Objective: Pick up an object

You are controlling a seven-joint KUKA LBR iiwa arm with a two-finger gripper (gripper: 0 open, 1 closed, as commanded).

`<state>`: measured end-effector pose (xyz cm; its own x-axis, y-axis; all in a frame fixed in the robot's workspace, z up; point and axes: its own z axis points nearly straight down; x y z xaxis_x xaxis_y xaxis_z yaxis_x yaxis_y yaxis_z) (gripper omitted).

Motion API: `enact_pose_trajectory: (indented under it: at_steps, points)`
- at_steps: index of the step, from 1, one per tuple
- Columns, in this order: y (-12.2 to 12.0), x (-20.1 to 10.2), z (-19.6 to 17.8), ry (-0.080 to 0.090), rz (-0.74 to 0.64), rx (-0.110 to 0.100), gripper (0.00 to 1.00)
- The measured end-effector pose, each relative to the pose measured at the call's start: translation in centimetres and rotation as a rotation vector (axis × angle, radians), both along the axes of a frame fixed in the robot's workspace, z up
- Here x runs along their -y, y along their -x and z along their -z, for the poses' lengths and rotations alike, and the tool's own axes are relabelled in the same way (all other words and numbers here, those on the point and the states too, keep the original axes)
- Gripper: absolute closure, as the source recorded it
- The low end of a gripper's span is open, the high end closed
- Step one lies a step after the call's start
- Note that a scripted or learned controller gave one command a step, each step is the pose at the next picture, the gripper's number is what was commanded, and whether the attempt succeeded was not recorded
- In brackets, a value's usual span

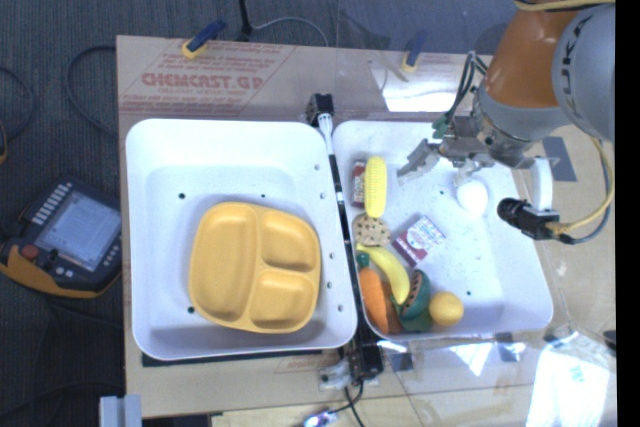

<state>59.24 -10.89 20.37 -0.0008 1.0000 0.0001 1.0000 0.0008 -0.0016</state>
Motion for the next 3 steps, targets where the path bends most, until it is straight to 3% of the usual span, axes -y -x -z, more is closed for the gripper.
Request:
enact_pose_trajectory:
  at_steps: [1, 2, 3]
  points:
    - [0.6, -1.3, 10.4, 0.003, -0.378, 0.01, 0.0]
    - [7.8, -0.3, 10.6, 0.002, -0.422, 0.007, 0.0]
    - [7.8, -0.4, 9.6, -0.001, -0.422, 0.007, 1.0]
